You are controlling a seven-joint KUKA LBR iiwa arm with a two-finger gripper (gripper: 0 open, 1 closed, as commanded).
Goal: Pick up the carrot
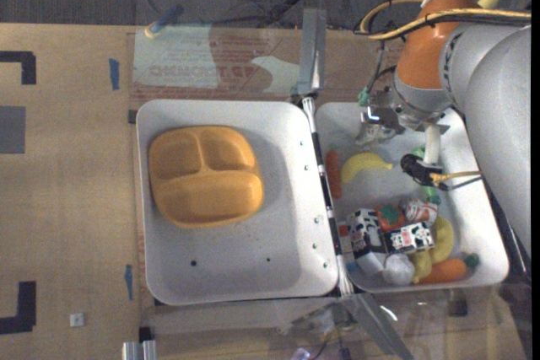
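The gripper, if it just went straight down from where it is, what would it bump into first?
Probably the bare white floor of the right bin, near its top-left corner. The gripper hangs there; the banana lies just beside that line, though depth is unclear.

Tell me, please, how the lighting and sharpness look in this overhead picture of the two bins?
Camera view: soft and slightly blurred throughout; light is even, with a faint shadow beside the orange tray in the left bin; the carrot among the crowded toys lacks crisp edges; the end effector is too murky to read.
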